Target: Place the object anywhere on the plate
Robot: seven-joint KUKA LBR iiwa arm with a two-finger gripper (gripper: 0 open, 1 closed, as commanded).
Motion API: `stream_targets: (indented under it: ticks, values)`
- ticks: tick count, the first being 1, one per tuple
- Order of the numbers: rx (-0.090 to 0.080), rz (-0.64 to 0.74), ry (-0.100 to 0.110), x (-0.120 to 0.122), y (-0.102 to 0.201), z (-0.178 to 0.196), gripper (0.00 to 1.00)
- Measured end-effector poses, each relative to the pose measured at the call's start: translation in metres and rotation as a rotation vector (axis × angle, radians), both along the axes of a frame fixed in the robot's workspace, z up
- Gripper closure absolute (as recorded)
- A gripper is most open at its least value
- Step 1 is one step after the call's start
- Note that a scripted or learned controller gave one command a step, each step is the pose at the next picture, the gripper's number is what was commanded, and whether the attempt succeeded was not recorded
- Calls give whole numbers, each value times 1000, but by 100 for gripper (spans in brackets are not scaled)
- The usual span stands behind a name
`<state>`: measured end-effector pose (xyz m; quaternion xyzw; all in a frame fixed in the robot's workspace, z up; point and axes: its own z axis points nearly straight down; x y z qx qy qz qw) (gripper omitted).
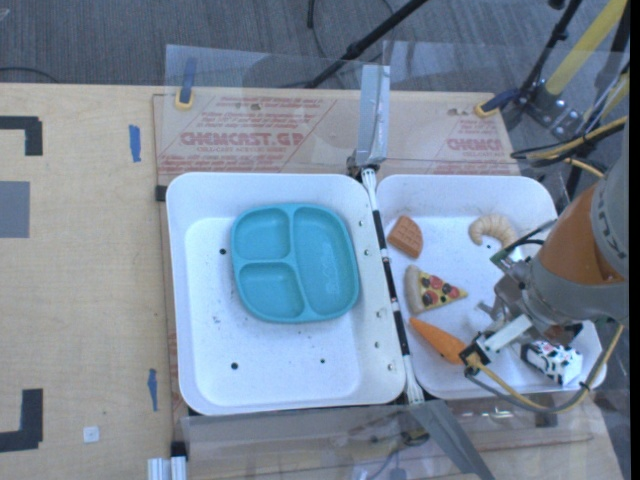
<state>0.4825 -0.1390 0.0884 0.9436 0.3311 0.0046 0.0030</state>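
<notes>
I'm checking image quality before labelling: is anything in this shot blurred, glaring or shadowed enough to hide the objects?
Camera view: even, soft light, only faint shadows; the teal plate, pizza slice and carrot read sharp; the arm at the right edge looks slightly soft; clear sheets behind the bins show pale reflections, hiding no object.

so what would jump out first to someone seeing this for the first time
The turquoise three-compartment plastic plate stands out, alone in the left white bin. In the right white bin toy foods are scattered: a pizza slice, an orange carrot, a brown bread piece and a pale croissant. The grey arm's gripper hangs beside the carrot.
</notes>
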Motion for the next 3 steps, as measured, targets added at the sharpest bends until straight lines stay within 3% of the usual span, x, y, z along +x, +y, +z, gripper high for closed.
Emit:
stream_targets:
  ticks: [1, 2, 3]
  values:
    - [-2, -29, 1, -1, 3, 0, 100]
    - [-2, -238, -1, -1, 17, 0, 100]
    - [8, -3, 8, -1, 6, 0, 100]
